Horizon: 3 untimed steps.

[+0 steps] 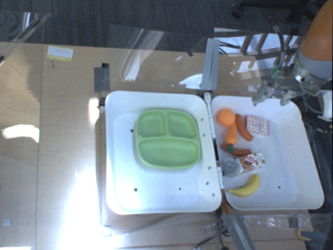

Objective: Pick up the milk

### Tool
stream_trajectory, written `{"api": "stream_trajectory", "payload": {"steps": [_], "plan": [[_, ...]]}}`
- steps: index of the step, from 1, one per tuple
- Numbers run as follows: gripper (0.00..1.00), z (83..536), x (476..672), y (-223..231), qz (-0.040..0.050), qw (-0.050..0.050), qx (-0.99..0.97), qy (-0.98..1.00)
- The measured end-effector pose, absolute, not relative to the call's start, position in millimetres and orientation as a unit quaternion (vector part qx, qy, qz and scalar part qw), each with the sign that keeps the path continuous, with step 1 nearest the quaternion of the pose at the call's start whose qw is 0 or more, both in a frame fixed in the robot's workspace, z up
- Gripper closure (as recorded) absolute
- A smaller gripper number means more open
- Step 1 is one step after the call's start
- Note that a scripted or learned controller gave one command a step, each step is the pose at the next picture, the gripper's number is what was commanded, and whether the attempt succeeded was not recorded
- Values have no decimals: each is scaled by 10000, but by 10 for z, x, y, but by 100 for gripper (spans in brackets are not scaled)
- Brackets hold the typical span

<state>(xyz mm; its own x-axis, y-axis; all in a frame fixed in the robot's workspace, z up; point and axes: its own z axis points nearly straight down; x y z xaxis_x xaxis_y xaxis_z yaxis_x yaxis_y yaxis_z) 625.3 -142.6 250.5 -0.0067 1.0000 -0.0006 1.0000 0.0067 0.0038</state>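
A small white and red milk carton lies on its side in the right bin, beside a grey can and just above a banana. My gripper hangs over the far edge of that bin, well up and to the right of the carton. Its two fingers stand spread apart with nothing between them. The orange band of the arm shows at the top right.
Also in the right bin are an orange, a carrot, two sausages, and a white box with a red pattern. A green divided plate lies in the left bin. A metal post stands behind the bins.
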Motion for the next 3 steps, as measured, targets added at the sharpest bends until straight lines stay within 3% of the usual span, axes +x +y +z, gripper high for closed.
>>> {"api": "stream_trajectory", "payload": {"steps": [1, 2, 3], "plan": [[0, 1149, 6517, -1547, 12, 17, 6815, 7318], [0, 987, 6193, -1789, 78, 145, 6431, 7656], [0, 991, 5500, -1398, 78, 185, 6199, 7844]]}}
